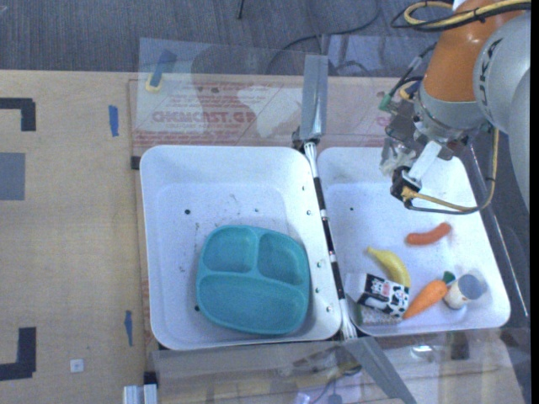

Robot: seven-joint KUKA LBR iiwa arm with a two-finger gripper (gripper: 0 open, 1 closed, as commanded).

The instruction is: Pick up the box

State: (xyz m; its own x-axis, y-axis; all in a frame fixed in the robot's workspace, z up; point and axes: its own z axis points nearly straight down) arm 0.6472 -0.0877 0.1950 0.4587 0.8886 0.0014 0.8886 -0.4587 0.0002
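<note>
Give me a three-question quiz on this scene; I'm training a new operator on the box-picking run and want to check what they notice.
1. True or false: the box lies in the right-hand bin.
2. Multiple choice: what lies in the left-hand bin? A) a teal divided plate B) the box C) both of them.
3. Fill in: the gripper hangs over the far end of the ___ bin.

Key: 1 true; 2 A; 3 right-hand.
</note>
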